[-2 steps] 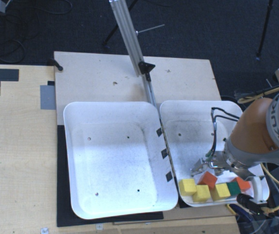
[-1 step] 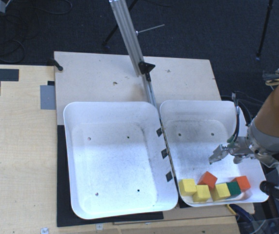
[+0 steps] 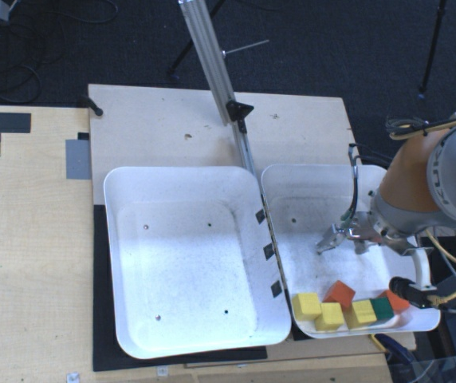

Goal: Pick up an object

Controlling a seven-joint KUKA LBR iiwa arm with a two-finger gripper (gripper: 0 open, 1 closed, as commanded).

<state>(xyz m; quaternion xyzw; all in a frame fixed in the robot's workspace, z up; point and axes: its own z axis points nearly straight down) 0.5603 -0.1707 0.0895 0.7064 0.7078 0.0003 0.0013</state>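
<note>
Several small blocks lie along the near edge of the right bin: a yellow block, a second yellow one, a third yellow one, an orange-red block, a green block and a red block. My gripper hangs low over the middle of the right bin, pointing left. It is well apart from the blocks, which sit nearer the camera. Nothing shows in its grasp. The orange band of the arm sits to its right.
The left bin lies beside the right one, with black clips on the shared rim. A slanted aluminium post rises behind the bins. Cables hang at the right bin's right side.
</note>
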